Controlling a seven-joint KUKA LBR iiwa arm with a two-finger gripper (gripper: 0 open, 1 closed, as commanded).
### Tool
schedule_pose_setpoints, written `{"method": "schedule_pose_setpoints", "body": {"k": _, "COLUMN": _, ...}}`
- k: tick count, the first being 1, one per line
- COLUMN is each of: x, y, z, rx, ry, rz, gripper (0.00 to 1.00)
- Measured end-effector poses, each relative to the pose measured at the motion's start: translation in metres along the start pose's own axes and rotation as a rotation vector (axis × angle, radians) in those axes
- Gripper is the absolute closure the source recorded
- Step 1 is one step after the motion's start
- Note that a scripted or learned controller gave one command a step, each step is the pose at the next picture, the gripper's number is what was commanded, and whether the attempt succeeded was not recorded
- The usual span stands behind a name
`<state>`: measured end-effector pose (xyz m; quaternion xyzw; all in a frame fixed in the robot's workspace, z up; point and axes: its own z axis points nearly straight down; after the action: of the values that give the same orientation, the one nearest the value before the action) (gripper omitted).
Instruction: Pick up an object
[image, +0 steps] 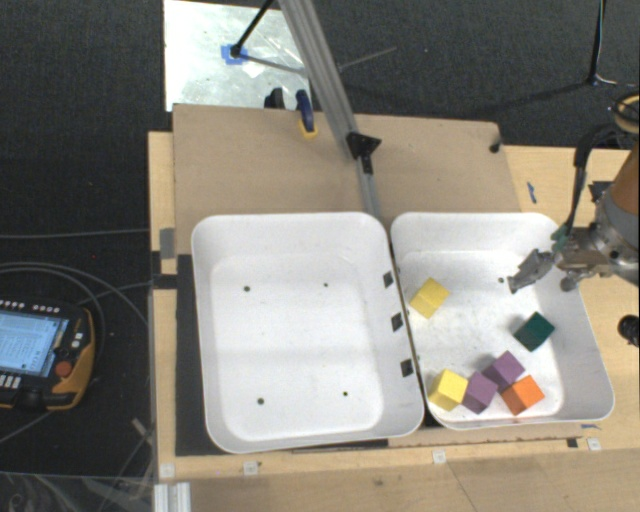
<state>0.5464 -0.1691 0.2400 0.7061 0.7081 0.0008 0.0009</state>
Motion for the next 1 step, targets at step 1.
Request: {"method": "schedule_pose_setpoints", "body": {"k": 1, "x": 0.0956, "y": -0.0003, "z": -0.0451, "rx": -0.005, "ry": 0.003, "rz": -0.012, "gripper": 0.0}}
